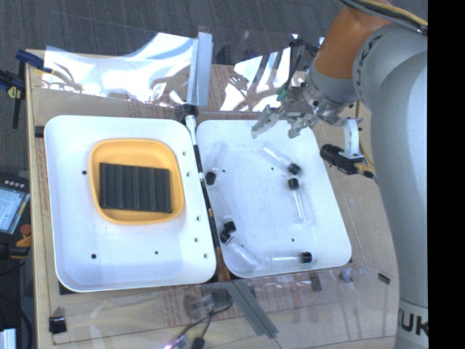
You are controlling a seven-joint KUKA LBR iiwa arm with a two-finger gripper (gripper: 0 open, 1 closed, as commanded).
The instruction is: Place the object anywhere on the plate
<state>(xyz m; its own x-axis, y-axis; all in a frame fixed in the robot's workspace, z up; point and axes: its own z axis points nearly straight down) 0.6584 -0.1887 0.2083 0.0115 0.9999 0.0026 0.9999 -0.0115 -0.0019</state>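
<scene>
Two bins, one plate, five vials.

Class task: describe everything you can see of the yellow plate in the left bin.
The yellow plate is a rounded rectangle with a raised, smooth, plastic-looking rim. Its centre holds a dark ribbed rectangular panel. It lies flat, slightly above centre in the left white bin, resting on the bin's floor. Nothing else touches it; the clear vials lie in the right bin, and the hand is above that bin's far edge.
</scene>
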